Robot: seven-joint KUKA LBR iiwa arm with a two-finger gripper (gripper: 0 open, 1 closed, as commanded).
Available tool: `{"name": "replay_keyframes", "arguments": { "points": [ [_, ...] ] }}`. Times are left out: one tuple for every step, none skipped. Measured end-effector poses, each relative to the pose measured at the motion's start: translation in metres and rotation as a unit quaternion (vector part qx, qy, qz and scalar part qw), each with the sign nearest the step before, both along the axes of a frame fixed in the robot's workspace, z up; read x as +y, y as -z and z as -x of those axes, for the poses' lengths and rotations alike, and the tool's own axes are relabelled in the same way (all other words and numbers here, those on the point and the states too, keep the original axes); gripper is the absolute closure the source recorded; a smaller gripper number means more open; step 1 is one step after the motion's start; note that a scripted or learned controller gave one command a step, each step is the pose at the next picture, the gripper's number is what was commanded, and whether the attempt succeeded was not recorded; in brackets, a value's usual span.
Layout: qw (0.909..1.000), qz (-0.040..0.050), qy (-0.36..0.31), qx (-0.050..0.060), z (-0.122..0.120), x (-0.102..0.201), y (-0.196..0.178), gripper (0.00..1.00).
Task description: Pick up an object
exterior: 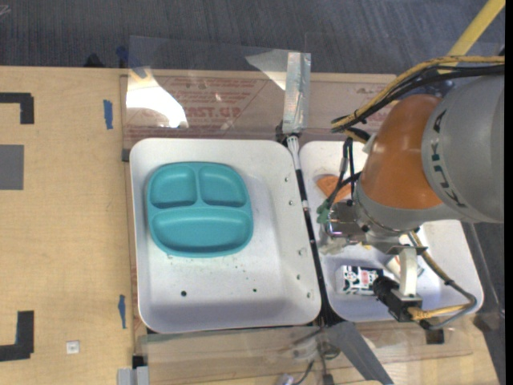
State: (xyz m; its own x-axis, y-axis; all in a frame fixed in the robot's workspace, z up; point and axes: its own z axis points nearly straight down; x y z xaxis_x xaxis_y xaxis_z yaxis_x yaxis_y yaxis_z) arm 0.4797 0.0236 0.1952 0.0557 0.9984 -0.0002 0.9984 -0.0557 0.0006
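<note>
Arm (pixel 449 135) reaches over right bin (pixel 461 251) — grey shell marked "KUKA" in black letters, orange band below it. Gripper (pixel 341 229) low in right bin near divider; fingers hidden under wrist, cannot tell if apart or together. Orange object (pixel 330 184) just above gripper, partly covered. Small white packet (pixel 359 279) with dark print, unreadable, just below gripper. Left bin (pixel 216 307) holds teal divided plate (pixel 200 208) — well apart. Cardboard (pixel 212 107) behind bins bears faint red print, illegible.

The bench (pixel 56 239) bears 2 white bins: the left bin (pixel 272 287); the right bin (pixel 461 255).
</note>
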Motion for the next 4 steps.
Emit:
{"name": "replay_keyframes", "arguments": {
  "points": [
    [0.9503, 0.0005, 0.311, 0.002, -0.005, 0.038, 0.012, 1.00],
    [0.8199, 0.0004, 0.572, 0.002, 0.000, 0.053, 0.011, 1.00],
    [0.7932, -0.0011, 0.609, 0.001, 0.001, 0.115, -0.012, 1.00],
    [0.8440, -0.0020, 0.536, 0.000, 0.001, 0.204, -0.070, 1.00]
  ]
}}
